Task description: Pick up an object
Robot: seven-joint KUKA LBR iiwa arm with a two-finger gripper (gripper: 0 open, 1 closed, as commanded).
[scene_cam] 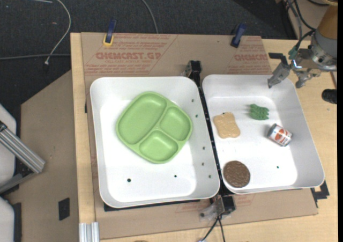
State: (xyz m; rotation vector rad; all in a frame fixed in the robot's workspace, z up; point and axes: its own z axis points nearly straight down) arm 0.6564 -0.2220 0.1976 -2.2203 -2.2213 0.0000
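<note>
The right bin (pixel 300 176) holds a tan bread-shaped piece (pixel 226 125), a small green leafy piece (pixel 259 111), a red and white can (pixel 280 134) lying on its side, and a brown round cookie (pixel 236 174) near the front rim. My gripper (pixel 290 77) hangs above the bin's far right corner, open, with nothing between its fingers. It is well apart from all the objects; the green piece is the closest, to its lower left.
The left bin (pixel 107 171) carries a green divided plate (pixel 154 126). Black clamps (pixel 193 67) join the bins at the far and near ends. Blue clips (pixel 110 30) pin the cardboard sheet at the back. Cables and equipment crowd the upper right.
</note>
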